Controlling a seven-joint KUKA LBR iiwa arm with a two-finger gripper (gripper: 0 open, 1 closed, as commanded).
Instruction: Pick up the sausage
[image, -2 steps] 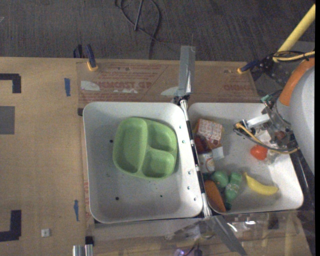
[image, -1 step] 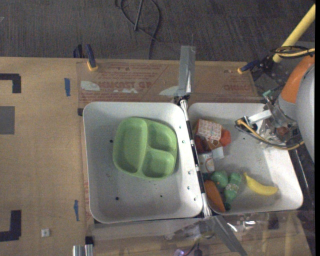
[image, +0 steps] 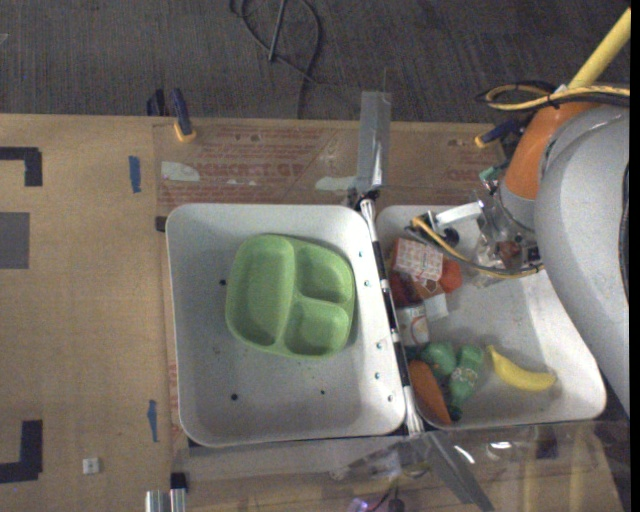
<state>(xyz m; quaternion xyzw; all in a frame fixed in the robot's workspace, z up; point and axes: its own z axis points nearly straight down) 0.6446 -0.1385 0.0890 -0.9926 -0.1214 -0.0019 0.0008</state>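
White bins x2 on plywood tabletop, side by side. Camera view, L bin: green divided plate, nothing else of note. R bin: red-and-white packet by the divider, small white box below it, green pieces mid-front, banana to their right. Sausage: prob. the orange-brown elongated piece in the R bin's front-left corner, lying along the divider wall and just beside the green pieces; ID not certain. Grey arm w/ orange band enters from the right, wrist over the R bin's back part, well apart from that piece. Jaws: state cannot be told, cables and wrist obscure them. Step, est.: approach, no grasp yet. Next move needs travel toward the front-left corner, jaws lined across the piece's short axis, descent clear of wall and green pieces.
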